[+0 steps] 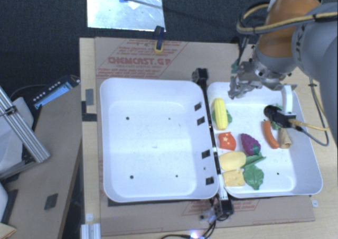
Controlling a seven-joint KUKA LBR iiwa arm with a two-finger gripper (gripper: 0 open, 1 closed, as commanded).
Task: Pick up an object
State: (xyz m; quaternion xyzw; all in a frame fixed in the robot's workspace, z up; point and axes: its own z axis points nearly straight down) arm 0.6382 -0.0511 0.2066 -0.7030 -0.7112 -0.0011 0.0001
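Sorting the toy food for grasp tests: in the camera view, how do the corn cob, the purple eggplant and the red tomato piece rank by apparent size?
Largest to smallest, as they look:
1. Corn cob, clearly the longest.
2. Purple eggplant.
3. Red tomato piece.
The eggplant and tomato piece look close; the eggplant seems slightly bigger, but I would not rank them firmly.

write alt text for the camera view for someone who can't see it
A grey robot arm's gripper hovers over the right white bin, which holds toy foods: corn, a purple eggplant, a carrot and more. The left bin sits beside it.
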